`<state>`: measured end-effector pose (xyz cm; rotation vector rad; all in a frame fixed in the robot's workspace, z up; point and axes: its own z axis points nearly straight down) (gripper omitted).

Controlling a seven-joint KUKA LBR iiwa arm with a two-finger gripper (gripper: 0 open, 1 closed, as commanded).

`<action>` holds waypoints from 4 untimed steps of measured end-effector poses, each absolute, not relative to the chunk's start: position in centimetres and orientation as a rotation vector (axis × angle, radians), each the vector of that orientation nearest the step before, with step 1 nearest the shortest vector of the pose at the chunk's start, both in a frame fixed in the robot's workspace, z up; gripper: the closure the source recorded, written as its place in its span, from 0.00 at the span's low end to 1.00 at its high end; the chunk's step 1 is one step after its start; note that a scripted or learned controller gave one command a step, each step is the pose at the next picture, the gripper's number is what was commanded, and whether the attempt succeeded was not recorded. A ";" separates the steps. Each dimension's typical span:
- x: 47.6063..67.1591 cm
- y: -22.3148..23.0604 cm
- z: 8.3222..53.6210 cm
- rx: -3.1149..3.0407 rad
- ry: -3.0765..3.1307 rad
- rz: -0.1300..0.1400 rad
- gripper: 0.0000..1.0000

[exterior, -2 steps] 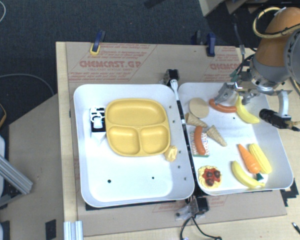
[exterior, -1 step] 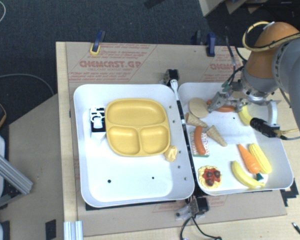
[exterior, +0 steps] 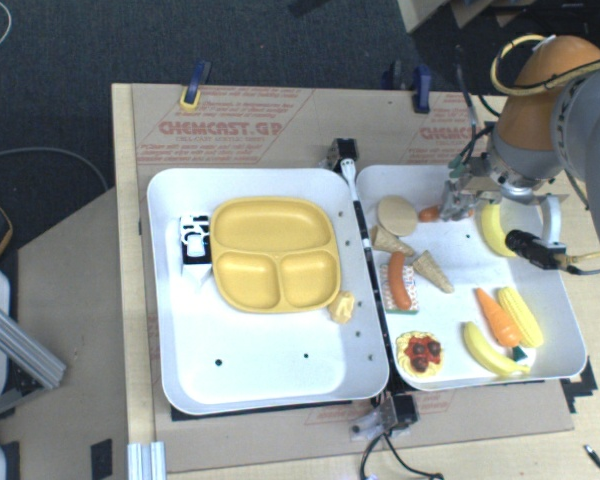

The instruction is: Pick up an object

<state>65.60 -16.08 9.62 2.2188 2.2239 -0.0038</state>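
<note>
The gripper (exterior: 458,200) hangs low over the far side of the right bin (exterior: 565,313), and whether it grips anything, I cannot tell. A small red piece (exterior: 430,213) lies just left of it, beside a round bun (exterior: 397,214). Nearer sit a sausage (exterior: 399,281), carrot (exterior: 497,317), corn cob (exterior: 521,315) and banana (exterior: 490,351). In the left bin (exterior: 180,348), a yellow tray (exterior: 275,252).
</note>
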 end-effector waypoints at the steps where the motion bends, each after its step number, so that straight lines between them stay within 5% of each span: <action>1: 65.9 -15.8 16.1 2.215 2.217 0.007 1.00; 3: 66.8 -15.0 22.6 2.217 2.219 0.003 1.00; 4: 62.8 -11.0 21.7 2.222 2.228 -0.003 1.00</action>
